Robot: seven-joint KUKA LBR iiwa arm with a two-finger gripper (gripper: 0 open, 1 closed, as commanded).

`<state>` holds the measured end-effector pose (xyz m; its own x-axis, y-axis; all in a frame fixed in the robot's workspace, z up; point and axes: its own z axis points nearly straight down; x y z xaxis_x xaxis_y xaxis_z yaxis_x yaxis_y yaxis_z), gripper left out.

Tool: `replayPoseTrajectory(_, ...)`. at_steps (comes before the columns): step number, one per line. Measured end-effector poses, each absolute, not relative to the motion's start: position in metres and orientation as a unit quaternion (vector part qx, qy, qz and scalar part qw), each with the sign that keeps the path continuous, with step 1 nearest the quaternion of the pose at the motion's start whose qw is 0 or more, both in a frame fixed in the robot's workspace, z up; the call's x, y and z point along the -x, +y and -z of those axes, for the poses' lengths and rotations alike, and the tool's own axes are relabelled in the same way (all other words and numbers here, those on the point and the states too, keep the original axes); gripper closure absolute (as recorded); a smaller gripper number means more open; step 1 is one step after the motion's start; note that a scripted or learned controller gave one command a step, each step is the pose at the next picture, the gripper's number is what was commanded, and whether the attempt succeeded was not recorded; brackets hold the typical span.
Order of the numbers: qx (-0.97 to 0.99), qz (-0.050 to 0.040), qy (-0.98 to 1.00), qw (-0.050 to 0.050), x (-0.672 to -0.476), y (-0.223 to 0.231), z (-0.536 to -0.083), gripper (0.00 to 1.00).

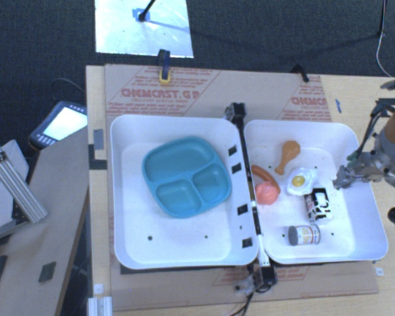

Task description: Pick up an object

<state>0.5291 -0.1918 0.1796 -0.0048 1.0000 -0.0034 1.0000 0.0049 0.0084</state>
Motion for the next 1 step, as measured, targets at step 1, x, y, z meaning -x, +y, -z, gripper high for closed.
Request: replayPoseTrajectory(1,-0.705,-0.0016,0.709,0.003,-0.5310,-0.1922,-0.2277,1.00)
